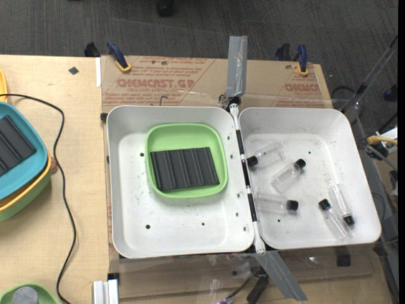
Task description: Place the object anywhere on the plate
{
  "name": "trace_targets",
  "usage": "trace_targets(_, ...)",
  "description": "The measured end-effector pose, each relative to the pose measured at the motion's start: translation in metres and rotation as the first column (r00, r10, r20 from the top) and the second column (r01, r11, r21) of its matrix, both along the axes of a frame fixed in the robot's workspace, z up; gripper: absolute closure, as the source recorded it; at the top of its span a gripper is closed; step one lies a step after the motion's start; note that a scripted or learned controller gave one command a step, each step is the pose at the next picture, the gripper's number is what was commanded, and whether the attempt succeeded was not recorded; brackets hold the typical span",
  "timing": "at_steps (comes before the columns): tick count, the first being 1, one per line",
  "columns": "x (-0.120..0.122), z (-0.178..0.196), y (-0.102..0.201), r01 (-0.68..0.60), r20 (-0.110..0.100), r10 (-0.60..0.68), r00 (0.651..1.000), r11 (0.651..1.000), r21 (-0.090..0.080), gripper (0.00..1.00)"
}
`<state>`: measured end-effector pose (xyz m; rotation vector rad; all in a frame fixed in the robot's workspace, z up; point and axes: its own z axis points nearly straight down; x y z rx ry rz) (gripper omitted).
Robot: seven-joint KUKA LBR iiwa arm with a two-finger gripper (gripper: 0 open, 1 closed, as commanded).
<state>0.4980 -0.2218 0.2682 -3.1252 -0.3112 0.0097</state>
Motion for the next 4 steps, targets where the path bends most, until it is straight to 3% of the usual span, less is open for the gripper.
trace_targets(1,-0.016,-0.002,0.016,0.002,0.001,-0.002,1.0,1.0,0.001,0.0)
trace_targets(3,-0.021,-0.021,0.0,0.001,-0.001,-0.001,1.0,1.0,0.002,0.0)
trace_targets(4,-0.02,0.024,0.0,-0.005,0.002,0.005,1.0,1.0,0.0,0.0)
